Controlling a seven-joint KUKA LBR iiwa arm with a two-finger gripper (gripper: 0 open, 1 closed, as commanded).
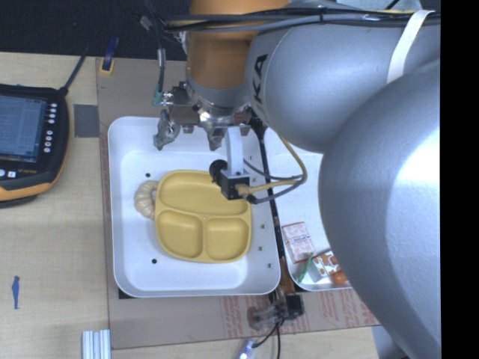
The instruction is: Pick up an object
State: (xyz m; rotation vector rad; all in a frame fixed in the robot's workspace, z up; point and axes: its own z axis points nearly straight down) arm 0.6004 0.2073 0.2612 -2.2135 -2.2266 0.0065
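Observation:
A yellow divided tray lies in the left white bin, taking up most of its floor. A beige rounded object pokes out from under the tray's left edge. My gripper hangs over the bin's far end, just beyond the tray's far rim. It is open, and only white bin floor shows between its fingers. A black part with a tan cable hangs from the wrist over the tray's far right corner.
The right bin holds a small red-and-white packet and a colourful packet; the arm covers most of that bin. A teach pendant lies on the bench at the left.

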